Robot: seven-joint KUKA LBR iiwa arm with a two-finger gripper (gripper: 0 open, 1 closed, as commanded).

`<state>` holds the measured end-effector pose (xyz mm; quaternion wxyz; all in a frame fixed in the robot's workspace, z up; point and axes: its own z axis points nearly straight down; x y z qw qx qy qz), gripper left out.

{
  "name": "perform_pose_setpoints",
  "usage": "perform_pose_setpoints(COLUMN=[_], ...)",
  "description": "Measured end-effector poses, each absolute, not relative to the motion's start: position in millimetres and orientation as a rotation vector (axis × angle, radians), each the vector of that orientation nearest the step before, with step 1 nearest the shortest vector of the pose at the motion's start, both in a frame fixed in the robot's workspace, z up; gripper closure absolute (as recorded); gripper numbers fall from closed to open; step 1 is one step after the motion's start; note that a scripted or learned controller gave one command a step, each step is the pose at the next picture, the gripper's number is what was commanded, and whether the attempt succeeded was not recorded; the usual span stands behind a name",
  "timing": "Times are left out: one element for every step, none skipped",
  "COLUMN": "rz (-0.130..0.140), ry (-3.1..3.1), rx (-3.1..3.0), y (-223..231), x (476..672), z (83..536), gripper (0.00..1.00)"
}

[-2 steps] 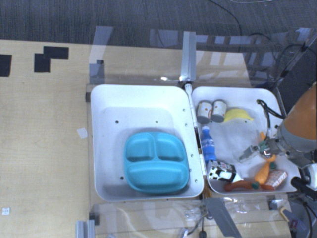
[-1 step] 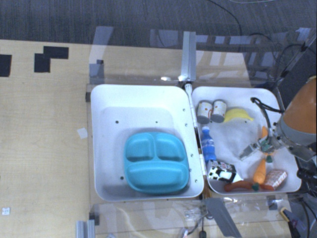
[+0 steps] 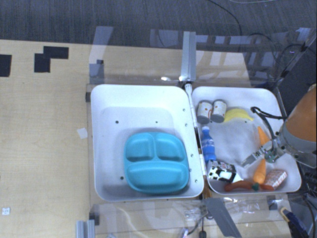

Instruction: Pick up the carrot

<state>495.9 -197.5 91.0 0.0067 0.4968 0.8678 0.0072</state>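
Observation:
The carrot (image 3: 260, 171) lies in the right bin (image 3: 233, 94) near its front right corner. It is orange, with its thin tip pointing to the back and a green end toward the front. My gripper (image 3: 262, 155) hangs low over the carrot's middle and hides that part of it. The arm's orange band (image 3: 303, 118) comes in from the right edge.
The right bin also holds two cans (image 3: 210, 111), a yellow object (image 3: 238, 115), a blue bottle (image 3: 208, 145), a pale bag (image 3: 232, 138), a black-and-white item (image 3: 220, 172), a red object (image 3: 240, 186) and a brown packet (image 3: 276, 178). A blue divided plate (image 3: 156, 161) sits in the left bin (image 3: 106, 133).

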Motion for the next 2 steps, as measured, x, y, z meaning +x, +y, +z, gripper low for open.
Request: perform_pose_setpoints(rz=[0.019,0.004], ry=[2.703,2.697], rx=[1.553,1.596], y=[-200,-154], x=[498.0,503.5], z=[103,180], gripper=[1.0,1.0])
